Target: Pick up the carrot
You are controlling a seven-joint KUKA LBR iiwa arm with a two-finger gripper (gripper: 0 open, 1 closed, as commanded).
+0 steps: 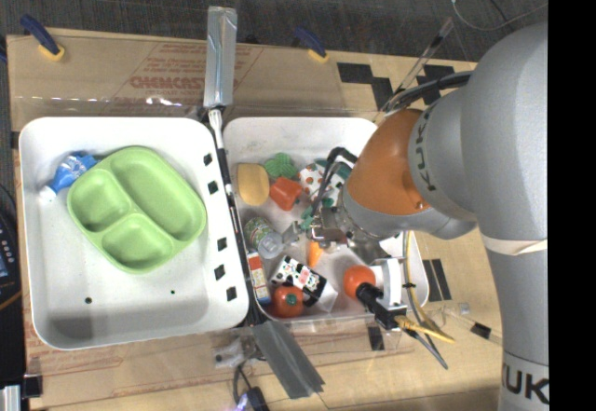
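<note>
Arm (484,148), grey with an orange band, reaching from the right over the right-hand shallow white bin (279,134) on the desk.

Left-hand white bin (112,321) carries a light green divided plastic plate (136,206). Among the right bin's clutter, the tool (315,230) sits low above the small orange carrot (315,253), a short stub partly hidden beneath it, near the bin's middle; whether the tool is wide or narrow, I cannot tell.

Left bin (47,307) has a green divided plate (136,206) with something blue (67,169) tucked at its upper-left edge. Right bin (279,131) holds clutter: a yellow piece (252,183), a red tomato-looking thing (289,301), and a black-and-white patterned item (300,277).
</note>
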